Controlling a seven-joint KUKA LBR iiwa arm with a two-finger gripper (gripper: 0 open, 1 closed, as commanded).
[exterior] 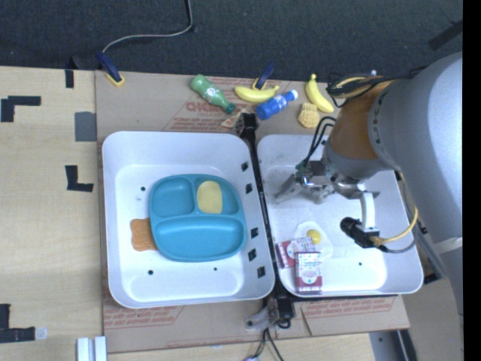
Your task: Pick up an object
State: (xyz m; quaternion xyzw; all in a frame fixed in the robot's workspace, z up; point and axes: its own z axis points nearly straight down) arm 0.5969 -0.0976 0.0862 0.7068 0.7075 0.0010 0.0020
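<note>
The gripper (289, 188) hangs low over the bare upper floor of the right bin (406, 280), its fingers spread apart with nothing between them. The nearest things to pick lie below it in the same bin: a fried-egg toy (312, 235) and, touching its lower edge, a red-and-white packet (304, 265). Across the divider, the left bin (120, 277) holds a blue sectioned plate (188, 232) with a yellow piece (210, 197) in one compartment. Judging from this, closing here would likely catch only air; and the flat egg and packet, lying close together, could slip or come up as a pair.
</note>
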